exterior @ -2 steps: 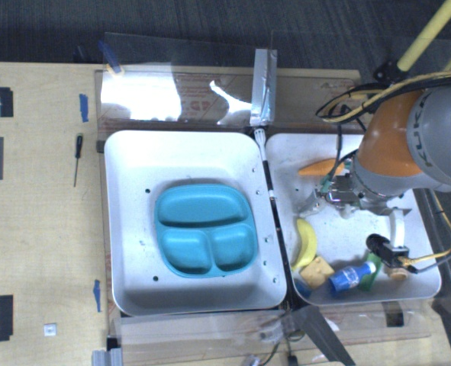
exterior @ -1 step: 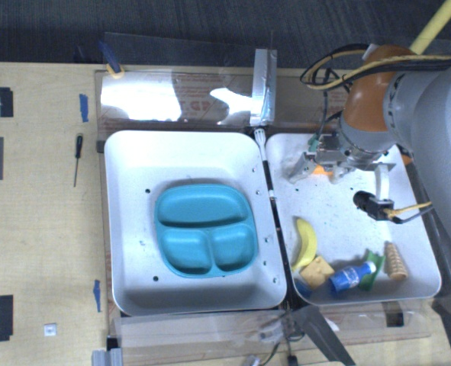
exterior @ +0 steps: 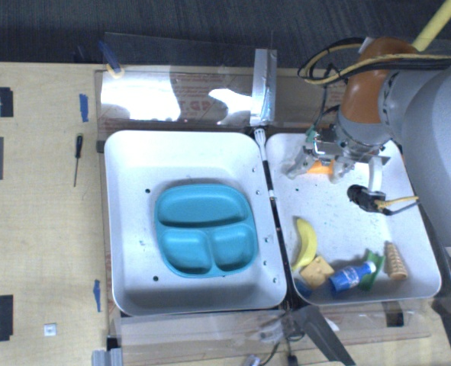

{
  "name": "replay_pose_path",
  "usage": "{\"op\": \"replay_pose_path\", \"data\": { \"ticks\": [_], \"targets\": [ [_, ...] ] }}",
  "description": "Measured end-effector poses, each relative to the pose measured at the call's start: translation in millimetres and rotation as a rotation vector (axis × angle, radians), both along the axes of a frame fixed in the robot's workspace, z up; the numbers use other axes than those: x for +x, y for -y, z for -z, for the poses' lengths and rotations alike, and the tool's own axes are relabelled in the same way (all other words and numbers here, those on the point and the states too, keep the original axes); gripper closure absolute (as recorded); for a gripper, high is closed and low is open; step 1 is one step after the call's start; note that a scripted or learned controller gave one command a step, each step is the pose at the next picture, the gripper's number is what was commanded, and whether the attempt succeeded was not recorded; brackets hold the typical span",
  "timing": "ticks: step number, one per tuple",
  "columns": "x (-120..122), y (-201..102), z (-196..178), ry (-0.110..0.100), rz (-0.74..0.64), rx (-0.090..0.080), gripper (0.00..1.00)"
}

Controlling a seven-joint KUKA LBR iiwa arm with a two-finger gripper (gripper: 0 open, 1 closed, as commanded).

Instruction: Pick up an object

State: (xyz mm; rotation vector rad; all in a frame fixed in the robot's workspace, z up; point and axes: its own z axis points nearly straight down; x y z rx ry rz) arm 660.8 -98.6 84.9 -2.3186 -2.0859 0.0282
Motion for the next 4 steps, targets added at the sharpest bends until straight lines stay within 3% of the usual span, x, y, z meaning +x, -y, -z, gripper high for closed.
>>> {"op": "replay_pose_path", "data": {
  "ticks": [1, 2, 3, 4],
  "targets": [
    [0.1, 1.4, -11.0, -0.001, -0.001, -0.005, 1.0],
    [0.8, 0.6, -11.5, 0.001, -0.002, -0.005, 0.0],
    [1.8, 49.9, 0.9, 0.001, 0.1, 0.004, 0.0],
    [3.4, 93.7, 1.2, 0.003, 0.115, 0.007, 0.0]
  ]
}}
